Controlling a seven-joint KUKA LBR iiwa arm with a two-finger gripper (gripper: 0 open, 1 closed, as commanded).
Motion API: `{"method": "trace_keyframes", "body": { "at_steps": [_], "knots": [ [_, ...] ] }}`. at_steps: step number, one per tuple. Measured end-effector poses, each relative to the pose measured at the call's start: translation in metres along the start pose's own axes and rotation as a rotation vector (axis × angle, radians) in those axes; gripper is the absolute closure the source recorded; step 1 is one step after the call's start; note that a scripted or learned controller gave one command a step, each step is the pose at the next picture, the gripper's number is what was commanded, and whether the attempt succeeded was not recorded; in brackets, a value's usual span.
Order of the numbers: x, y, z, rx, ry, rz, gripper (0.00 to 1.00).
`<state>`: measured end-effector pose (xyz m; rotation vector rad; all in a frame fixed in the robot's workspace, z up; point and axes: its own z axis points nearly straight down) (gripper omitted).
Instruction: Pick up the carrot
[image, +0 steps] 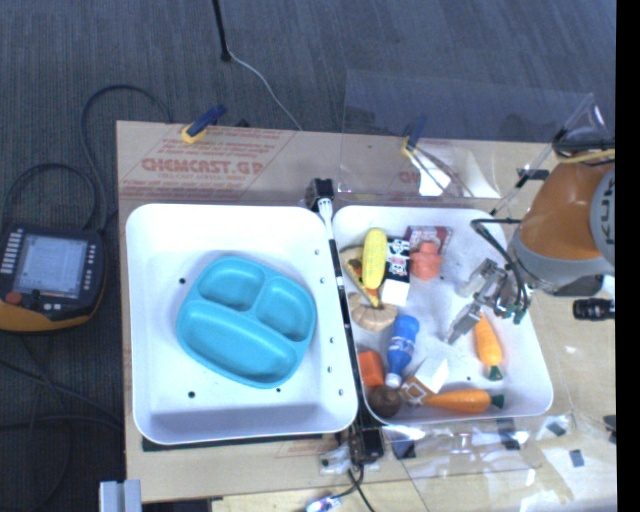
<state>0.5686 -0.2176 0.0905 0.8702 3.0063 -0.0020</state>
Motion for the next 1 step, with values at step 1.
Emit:
{"method": "trace_keyframes", "body": {
  "at_steps": [1],
  "knots": [
    [0.0333, -0.0265, -0.0016, -0.007, -0.006, 0.365, 0.00]
  ]
}}
